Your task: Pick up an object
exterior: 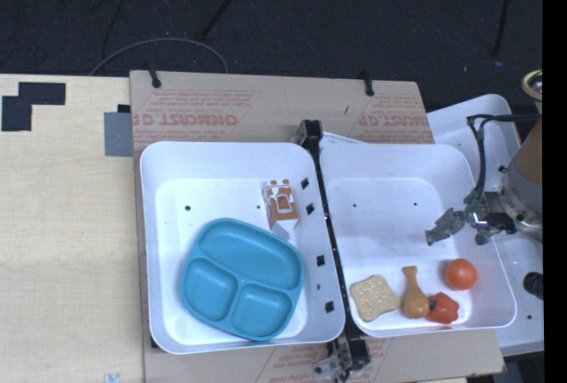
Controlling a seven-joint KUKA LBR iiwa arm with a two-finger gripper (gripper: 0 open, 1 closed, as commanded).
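The tool point(461, 226) hangs low over the right bin point(399, 168), near its right wall, with nothing between its fingers; whether they stand wide or narrow cannot be told. Just below it lies an orange ball point(461, 273). Along the bin's front edge, leftward from the ball, lie a red piece point(444, 308), a drumstick point(413, 293) touching it, and a toast slice point(373, 297). In the left bin point(168, 168), a blue tray point(242, 277) and a small orange-and-white toy point(282, 200).
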